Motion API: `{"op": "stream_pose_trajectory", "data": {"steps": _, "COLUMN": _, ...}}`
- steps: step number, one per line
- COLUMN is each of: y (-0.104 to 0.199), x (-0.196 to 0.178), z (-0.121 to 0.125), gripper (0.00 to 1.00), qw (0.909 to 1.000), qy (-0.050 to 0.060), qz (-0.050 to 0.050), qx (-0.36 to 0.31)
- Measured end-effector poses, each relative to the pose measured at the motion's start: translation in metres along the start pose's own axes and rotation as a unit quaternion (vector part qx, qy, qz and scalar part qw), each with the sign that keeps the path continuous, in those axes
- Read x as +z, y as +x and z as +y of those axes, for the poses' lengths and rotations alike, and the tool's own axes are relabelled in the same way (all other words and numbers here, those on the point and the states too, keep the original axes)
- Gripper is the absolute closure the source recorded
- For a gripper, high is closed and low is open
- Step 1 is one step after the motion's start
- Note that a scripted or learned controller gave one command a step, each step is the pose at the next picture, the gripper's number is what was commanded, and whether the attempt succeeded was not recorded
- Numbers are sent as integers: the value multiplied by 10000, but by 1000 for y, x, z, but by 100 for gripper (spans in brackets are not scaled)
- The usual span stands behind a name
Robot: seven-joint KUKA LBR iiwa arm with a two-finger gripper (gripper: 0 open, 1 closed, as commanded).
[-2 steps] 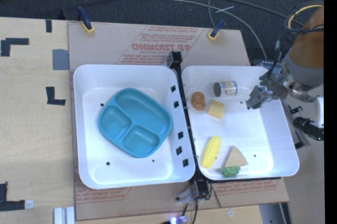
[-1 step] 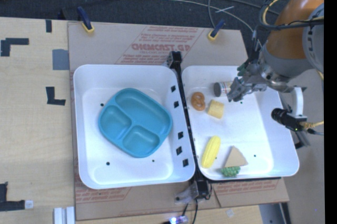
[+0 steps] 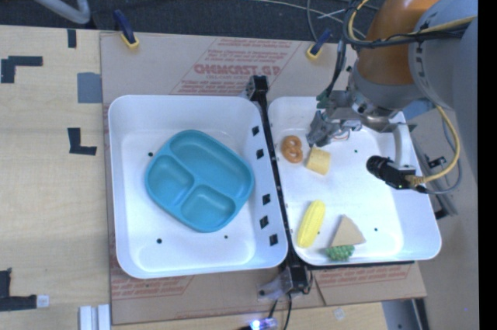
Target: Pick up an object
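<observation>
Beside the tool (image 3: 320, 136), pretzel (image 3: 292, 149), cheese cube (image 3: 318, 161), corn (image 3: 311, 223) farther off

The pale wooden tabletop (image 3: 46, 165) carries a brown cardboard sheet (image 3: 225, 60) with red print, held by two yellow clamps (image 3: 126, 32) at its far edge. Two white bins (image 3: 124, 165) sit side by side on the cardboard.
</observation>
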State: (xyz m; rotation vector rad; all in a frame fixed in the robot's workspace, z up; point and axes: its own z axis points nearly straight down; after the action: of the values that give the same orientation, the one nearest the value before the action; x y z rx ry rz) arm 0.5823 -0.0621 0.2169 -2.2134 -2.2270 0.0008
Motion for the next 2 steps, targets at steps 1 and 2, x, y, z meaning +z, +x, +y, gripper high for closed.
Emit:
{"op": "stream_pose_trajectory", "data": {"steps": 1, "y": 50, "x": -4, "z": 8, "gripper": 100, "qw": 10000, "qy": -3, "qz": 3, "qx": -3}}
{"op": "stream_pose_trajectory", "data": {"steps": 2, "y": 102, "x": -12, "z": 23, "gripper": 100, "qw": 10000, "qy": -8, "qz": 4, "qx": -4}}
